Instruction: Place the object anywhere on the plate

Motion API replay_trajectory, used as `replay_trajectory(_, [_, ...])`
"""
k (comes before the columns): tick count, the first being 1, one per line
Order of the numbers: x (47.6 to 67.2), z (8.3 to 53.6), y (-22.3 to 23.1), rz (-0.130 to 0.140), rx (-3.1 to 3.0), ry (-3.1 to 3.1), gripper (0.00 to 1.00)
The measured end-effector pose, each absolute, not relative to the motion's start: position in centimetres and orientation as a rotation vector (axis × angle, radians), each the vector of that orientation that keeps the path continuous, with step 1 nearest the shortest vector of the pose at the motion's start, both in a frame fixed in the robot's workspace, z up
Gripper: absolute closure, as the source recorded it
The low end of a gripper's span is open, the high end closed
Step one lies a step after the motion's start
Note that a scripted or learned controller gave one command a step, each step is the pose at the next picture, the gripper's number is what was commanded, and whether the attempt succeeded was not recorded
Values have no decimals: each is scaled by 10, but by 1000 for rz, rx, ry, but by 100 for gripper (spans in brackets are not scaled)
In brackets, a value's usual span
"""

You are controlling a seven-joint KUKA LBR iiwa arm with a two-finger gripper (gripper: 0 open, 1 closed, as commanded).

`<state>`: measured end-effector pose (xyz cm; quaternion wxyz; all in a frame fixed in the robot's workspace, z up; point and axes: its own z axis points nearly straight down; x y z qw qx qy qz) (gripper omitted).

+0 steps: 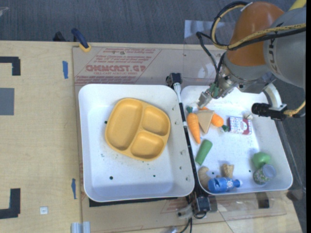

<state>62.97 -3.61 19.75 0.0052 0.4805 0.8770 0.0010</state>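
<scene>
Right now you are at the picking stage — nothing has reached the plate (138, 128) yet. That yellow plate, split into 3 compartments, sits bare in the left bin (92, 144), while every candidate object lies in the right bin (284, 164).

Your gripper (205, 99) hangs over the far-left part of the right bin, reaching in from the arm's grey wrist with its orange band. Its tip sits just above a tan wedge (205, 120) and close to the orange carrot (194, 125). Whether the gripper is wide or narrow you cannot tell from this slant, and nothing is visibly in its grasp.

The task does not name the object, so judge by position: the wedge and the carrot are the likeliest targets, lying touching or nearly so beside the divider between the 2 bins. Other pieces — a green cylinder (203, 151), a pink carton (238, 124), a blue bottle (222, 183), a green can (263, 167) — lie farther toward the near side.

The next move calls for a clean descent onto 1 item without nudging its neighbour, then a lift and a carry leftward over the divider. The crowding there is the likely trouble.
</scene>
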Motion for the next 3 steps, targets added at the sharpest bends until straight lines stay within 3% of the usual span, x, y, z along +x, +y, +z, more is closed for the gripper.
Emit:
replay_trajectory(1, [605,220,18,4,1657,2668,100])
replay_trajectory(2, [600,202,95,0,1830,2557,100])
replay_trajectory(3, [600,203,93,-1,1833,2552,0])
